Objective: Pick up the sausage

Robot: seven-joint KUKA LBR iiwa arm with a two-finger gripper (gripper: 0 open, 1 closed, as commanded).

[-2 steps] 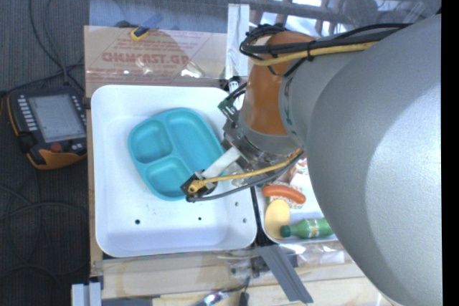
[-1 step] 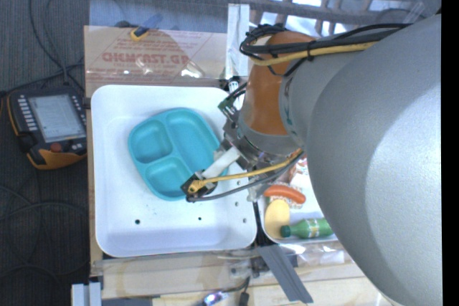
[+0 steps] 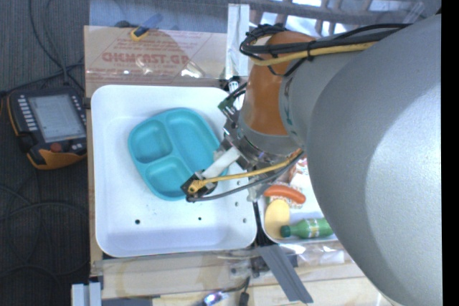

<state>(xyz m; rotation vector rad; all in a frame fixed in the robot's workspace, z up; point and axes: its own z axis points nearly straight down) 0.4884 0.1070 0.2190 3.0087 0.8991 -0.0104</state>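
The grey arm point(image 3: 380, 154) is reaching in from the right and is covering most of the right bin point(image 3: 261, 227), with its orange band point(image 3: 264, 100) sitting above the wrist. The gripper point(image 3: 251, 151) is hanging low over the line where the 2 bins are meeting, beside the right edge of a teal plate point(image 3: 168, 143). It is too hidden under the wrist to tell whether it is open or closed, and nothing is showing in its grasp. The sausage point(image 3: 285, 193), orange-red and short, is lying in the right bin near that bin's left wall, down and to the right of the gripper and apart from it. A yellow rounded thing point(image 3: 277, 212) is sitting just below the sausage, touching or nearly touching it, and a green bottle point(image 3: 308, 228) is lying on its side just beside that yellow thing, at the near edge of the bin. The teal plate, with 3 compartments, is lying flat and turned at an angle in the upper right part of the left bin point(image 3: 118, 226). A sheet of cardboard point(image 3: 154, 57) with red lettering is lying behind the left bin. A handheld control unit point(image 3: 46, 122) with a grey screen is resting on the dark carpet to the left of the bench, with black cables point(image 3: 54, 11) trailing on the floor near it.
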